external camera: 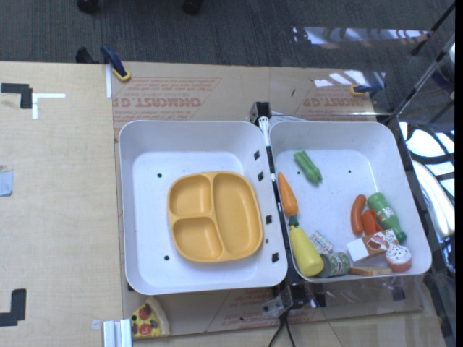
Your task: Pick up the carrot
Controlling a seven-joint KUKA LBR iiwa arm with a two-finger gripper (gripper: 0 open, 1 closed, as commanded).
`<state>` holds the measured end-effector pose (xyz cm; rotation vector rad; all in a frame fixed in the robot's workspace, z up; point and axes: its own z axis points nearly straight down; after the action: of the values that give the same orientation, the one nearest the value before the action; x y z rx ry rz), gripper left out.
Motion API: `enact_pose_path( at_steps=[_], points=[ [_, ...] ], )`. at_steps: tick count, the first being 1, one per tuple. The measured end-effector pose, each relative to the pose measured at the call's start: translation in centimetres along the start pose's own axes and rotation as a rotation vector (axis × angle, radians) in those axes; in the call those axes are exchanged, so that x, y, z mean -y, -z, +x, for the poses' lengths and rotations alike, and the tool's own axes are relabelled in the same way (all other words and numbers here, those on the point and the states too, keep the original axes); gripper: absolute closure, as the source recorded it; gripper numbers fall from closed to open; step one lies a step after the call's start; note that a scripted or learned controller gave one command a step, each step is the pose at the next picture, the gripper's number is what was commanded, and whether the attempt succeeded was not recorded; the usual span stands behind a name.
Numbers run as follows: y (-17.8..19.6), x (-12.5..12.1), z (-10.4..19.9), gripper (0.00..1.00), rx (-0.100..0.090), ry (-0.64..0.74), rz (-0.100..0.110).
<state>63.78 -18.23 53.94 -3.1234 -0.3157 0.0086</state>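
The carrot (288, 196) is orange with a green stub at its lower end. It lies lengthwise along the left wall of the right bin (340, 137), close to the divider between the two bins. Nothing touches it from above. A yellow squeeze bottle (304, 252) lies just below its green end.
The left bin (145, 147) holds a yellow three-compartment plate (215, 215). In the right bin lie a green vegetable (307, 167), a red sausage (357, 214), a green bottle (385, 215), and several small toy foods packed in the lower right corner (380, 251). A pizza-slice toy (147, 320) rests on the bench below the left bin.
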Motion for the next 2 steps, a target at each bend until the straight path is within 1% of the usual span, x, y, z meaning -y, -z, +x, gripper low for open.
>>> enact_pose_path(
  at_steps=[2],
  points=[
    [0.0, -2.9, -0.3, 0.0, 0.0, -0.002, -0.001]
  ],
)
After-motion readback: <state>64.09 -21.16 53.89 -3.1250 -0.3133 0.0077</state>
